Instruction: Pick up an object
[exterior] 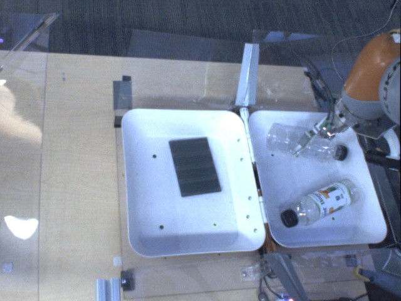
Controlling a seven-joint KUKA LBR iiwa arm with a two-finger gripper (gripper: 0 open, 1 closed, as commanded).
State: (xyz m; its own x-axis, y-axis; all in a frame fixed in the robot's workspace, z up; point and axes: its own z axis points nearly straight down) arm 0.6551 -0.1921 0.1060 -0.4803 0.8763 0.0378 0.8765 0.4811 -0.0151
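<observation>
1. Gripper (311, 140) is over the middle of the clear crumpled bottle (281, 138), which lies in the right bin (376, 231).
2. The clear bottle's long axis runs across the bin, with its black cap (340, 152) on the arm's side.
3. A labelled bottle (322, 202) lies near the clear one, apart from it (a second candidate).
4. Open or closed: cannot tell, as the see-through plastic blurs any contact.

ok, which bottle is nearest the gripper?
The crumpled clear bottle, right at the gripper, on the far side of the right bin. The labelled bottle lies apart, nearer the front edge.
</observation>
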